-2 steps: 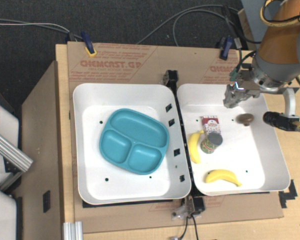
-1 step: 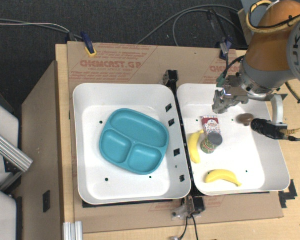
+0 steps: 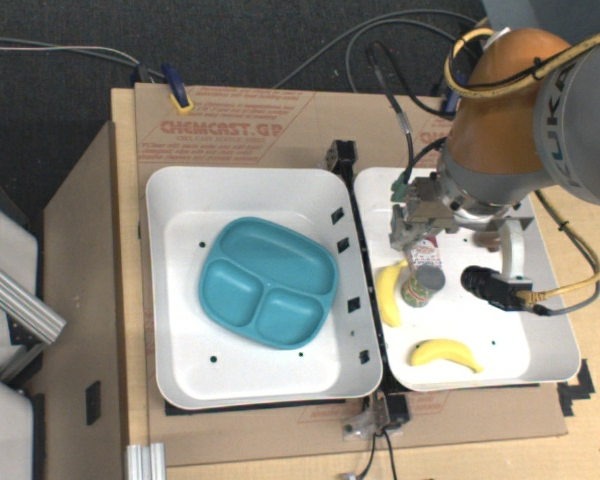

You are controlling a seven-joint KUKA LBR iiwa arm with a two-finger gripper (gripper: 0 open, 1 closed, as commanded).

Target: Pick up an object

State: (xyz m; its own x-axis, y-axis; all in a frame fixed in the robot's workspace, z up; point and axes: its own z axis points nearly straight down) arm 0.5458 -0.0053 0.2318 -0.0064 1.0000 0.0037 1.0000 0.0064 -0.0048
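Lying crosswise nearest, curved yellow banana (image 3: 445, 354); standing upright, small bottle (image 3: 421, 280) under gripper (image 3: 420, 236), jaw state hidden.

A brown cardboard sheet printed with red lettering (image 3: 220, 118) covers the table (image 3: 80, 268), held at its far edge by a blue and yellow clamp (image 3: 176, 88). Dark grey carpeted floor (image 3: 130, 18) lies beyond, crossed by thin grey cables (image 3: 40, 48). A ribbed aluminium rail (image 3: 15, 293) juts in at left.
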